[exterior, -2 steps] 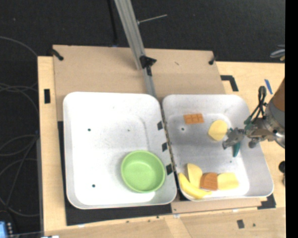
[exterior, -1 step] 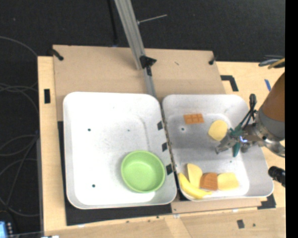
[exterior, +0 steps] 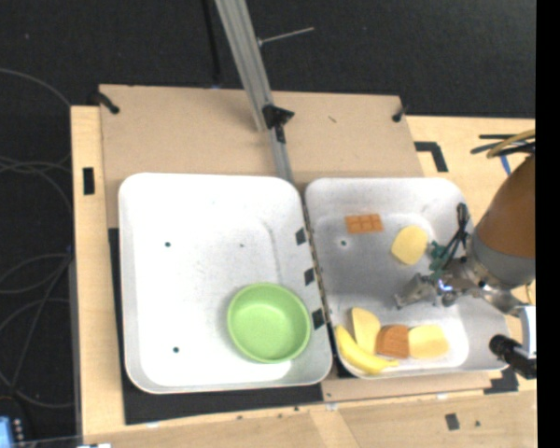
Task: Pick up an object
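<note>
Gripper [exterior: 420,292], finger state not discernible, low in right bin [exterior: 383,194]; nearest items: yellow round piece [exterior: 410,245] just above, food cluster [exterior: 392,341] apparently just below.

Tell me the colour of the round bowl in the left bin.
Light green, clearest in the camera view.

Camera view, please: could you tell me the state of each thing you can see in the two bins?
Green bowl: upright in left bin.
Waffle: flat in right bin.
Yellow round piece: lying loose.
Banana: lying at front wall.
Brown piece: beside banana.
Gripper: low in right bin.
</note>
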Controlling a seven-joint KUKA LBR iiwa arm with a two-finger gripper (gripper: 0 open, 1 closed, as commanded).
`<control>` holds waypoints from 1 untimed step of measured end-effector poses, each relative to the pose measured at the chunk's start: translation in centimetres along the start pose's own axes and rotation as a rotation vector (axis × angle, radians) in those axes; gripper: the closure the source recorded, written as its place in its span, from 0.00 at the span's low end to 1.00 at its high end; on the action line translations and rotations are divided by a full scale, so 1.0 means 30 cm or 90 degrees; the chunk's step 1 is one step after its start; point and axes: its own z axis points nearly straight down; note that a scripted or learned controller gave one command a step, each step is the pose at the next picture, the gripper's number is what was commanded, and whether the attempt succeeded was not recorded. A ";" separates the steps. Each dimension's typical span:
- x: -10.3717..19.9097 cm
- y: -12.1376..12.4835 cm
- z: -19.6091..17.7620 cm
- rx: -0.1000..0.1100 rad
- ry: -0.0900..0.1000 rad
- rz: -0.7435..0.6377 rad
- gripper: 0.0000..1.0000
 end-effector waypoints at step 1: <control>0.000 0.010 -0.047 -0.006 0.000 0.002 1.00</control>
